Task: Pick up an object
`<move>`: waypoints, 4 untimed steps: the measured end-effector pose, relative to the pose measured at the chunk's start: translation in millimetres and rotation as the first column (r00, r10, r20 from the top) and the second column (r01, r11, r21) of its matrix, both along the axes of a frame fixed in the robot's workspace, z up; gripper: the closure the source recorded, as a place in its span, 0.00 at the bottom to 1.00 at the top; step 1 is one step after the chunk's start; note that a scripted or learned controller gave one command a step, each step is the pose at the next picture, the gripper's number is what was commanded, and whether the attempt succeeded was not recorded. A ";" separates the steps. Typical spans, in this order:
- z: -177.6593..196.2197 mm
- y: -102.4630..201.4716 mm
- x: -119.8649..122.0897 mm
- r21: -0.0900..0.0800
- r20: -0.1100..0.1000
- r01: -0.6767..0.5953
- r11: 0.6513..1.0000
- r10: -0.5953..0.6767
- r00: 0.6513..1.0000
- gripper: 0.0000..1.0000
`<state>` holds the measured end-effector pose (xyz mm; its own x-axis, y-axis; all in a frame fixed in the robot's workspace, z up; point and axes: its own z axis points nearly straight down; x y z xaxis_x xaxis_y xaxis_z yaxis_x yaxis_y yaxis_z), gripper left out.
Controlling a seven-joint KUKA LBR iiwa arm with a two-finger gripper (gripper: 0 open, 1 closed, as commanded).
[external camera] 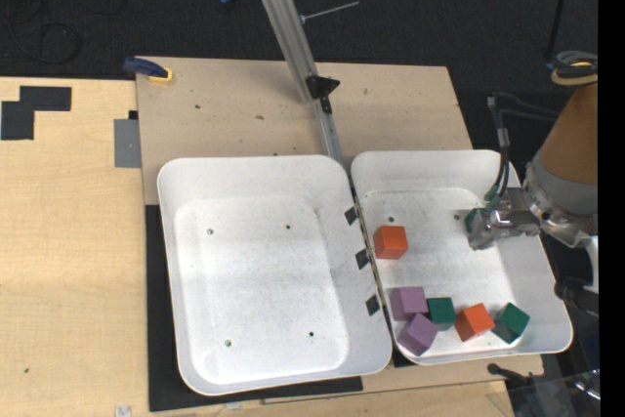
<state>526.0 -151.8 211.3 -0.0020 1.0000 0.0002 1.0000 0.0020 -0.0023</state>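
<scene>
We see the pincer (480,228) low over the right bin (430,173), toward its right-hand wall, at the middle right of the frame. We cannot tell from this slant whether it is spread or pressed together; the metal parts blur into one grey lump, and nothing coloured shows in it, so we judge it is carrying nothing.

The candidates all lie in that same bin. An orange cube (391,241) sits alone near the divider, left of the pincer and well apart from it. Along the lower edge of the bin a cluster crowds together: two purple blocks (412,314) touching each other, a dark green cube (441,311) just beside them, a second orange block (475,320), and a green block (511,321) close to the lower right corner. The left bin (256,271) holds no pieces that we can make out.

The risks, as we judge them: the spot under the pincer looks like bare bin floor, so closing here would likely grip nothing. Going for the lower cluster invites trouble, since the pieces lie so near each other that a finger may land on a neighbour, shove blocks aside, or wedge two at once. The green block by the corner leaves little room beside the wall. The lone orange cube looks the safest target to us.
</scene>
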 end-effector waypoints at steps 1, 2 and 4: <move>2.3 40.8 12.6 0.002 0.000 -0.002 1.000 0.002 1.000 1.00; 9.3 82.9 38.4 0.002 0.002 -0.002 1.000 0.002 1.000 1.00; 15.8 179.2 81.0 0.001 0.001 -0.001 1.000 0.001 1.000 1.00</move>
